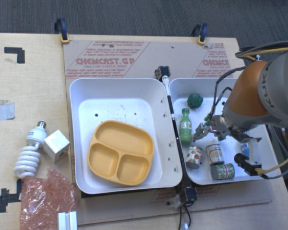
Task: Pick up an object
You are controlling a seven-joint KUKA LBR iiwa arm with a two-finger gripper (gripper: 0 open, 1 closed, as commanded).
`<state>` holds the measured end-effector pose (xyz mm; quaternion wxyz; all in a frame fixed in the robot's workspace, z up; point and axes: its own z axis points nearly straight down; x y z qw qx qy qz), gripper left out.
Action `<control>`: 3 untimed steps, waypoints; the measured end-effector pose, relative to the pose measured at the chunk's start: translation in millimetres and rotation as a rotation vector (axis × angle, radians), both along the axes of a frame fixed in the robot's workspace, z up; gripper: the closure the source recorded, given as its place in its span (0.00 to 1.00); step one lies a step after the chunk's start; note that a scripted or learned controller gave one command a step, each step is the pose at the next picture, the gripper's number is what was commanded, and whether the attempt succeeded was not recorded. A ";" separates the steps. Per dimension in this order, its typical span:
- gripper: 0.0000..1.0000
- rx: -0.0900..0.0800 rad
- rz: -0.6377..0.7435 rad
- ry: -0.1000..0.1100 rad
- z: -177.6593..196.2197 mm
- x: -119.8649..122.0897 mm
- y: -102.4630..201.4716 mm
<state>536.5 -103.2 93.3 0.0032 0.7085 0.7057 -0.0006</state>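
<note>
Green bottle (185, 126), yellow-capped, apparently upright beside end effector (201, 131).

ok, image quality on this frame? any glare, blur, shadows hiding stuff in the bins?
Camera view: even, soft lighting, and only mild sheen on the white bins. The yellow tray and green bottle are sharp. The tool is small, cluttered and hard to read. The arm shadows and blocks part of the right bin.

end effector (201, 131) beside green bottle (185, 126) (right bin (180, 87)) | yellow tray (121, 152) left bin (81, 143)
</note>
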 end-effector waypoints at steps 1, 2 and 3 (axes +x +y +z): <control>0.00 0.004 0.006 0.003 -0.5 78.2 -4.9; 1.00 0.003 0.009 0.002 9.5 78.5 -5.1; 0.00 0.003 0.008 0.003 9.4 78.5 -5.1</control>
